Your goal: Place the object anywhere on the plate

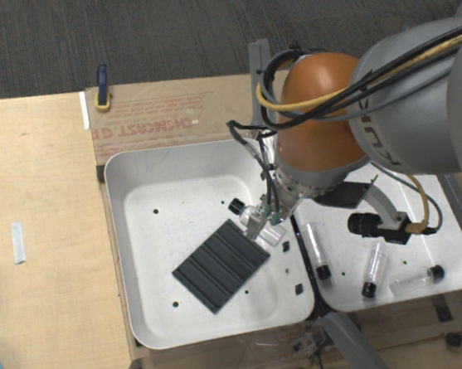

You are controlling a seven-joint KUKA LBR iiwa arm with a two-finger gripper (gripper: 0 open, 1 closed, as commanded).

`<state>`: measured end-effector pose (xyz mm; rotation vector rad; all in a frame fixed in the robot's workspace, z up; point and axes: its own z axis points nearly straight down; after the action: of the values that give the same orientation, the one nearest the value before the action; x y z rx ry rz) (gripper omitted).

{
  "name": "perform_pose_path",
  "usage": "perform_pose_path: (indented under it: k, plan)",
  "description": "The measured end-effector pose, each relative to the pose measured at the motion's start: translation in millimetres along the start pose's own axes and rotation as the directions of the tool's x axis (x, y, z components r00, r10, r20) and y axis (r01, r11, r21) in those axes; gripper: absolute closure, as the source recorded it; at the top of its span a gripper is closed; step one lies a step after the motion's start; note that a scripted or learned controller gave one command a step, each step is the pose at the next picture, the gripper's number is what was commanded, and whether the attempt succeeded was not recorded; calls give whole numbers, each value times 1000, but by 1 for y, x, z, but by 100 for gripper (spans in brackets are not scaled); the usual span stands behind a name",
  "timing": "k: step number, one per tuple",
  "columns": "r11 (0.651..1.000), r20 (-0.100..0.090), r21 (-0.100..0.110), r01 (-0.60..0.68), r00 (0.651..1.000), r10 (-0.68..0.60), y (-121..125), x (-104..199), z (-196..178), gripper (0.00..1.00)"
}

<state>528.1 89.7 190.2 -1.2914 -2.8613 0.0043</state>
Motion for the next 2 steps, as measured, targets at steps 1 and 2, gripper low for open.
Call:
perform_pose_path:
  k: [1,2]
  plan:
    - [1000,0,0,0,1000,0,0,0,0,0]
    - [975,3,-3,224,975,-224,91,-22,67,0]
